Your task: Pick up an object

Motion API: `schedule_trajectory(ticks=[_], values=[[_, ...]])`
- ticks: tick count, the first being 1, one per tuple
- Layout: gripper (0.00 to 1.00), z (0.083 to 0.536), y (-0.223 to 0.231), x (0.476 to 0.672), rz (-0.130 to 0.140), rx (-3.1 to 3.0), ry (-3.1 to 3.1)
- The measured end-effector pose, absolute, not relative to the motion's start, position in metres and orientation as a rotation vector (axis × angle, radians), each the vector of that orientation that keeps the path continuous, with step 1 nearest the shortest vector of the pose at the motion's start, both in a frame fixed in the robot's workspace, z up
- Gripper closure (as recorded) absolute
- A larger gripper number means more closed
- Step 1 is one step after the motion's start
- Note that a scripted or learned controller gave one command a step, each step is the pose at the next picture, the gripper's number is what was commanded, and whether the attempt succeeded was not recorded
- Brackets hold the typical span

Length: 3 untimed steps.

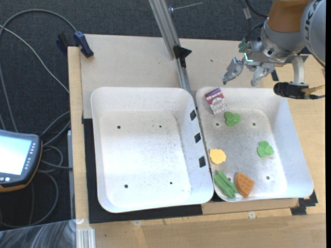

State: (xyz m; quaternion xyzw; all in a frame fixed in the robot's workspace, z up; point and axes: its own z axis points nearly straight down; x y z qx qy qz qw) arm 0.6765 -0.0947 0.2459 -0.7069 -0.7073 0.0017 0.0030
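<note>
At the bottom of the frame, the pale wooden tabletop point(155, 226) is seen under two shallow white bins set side by side. In the lower corner of the right bin point(295, 154), a dark green leafy piece point(224, 183) is laid just beside an orange waffle-patterned wedge point(244, 184), the two nearly touching. A little higher, near the bin's left wall, a yellow lump point(217, 156) is found, and to its right, well apart, a small green leafy toy point(265, 149). Further up, a second green leafy toy point(232, 119) is placed just below a small purple and white box point(216, 101), which is tilted against the upper left corner of that bin. The left bin point(142, 149) is marked by dark specks and a few small holes. At the left edge of the frame a grey handheld screen point(15, 159) is seen with its cables. In the upper right of the frame, the hand point(245, 74) is held above the tabletop just beyond the right bin's far rim; its two fingers are spread apart and nothing is gripped between them. A slanted metal rail point(165, 25) is seen at upper centre.
</note>
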Motion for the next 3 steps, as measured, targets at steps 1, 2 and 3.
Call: schedule_trajectory(ticks=[1, 2, 3], values=[[0.0, 0.249, -0.095, 0.677, 0.002, -2.219, -2.222], [0.0, 0.207, -0.092, 0.677, 0.006, -2.216, -2.22], [0.0, 0.144, -0.092, 0.679, 0.008, -2.216, -2.218]])
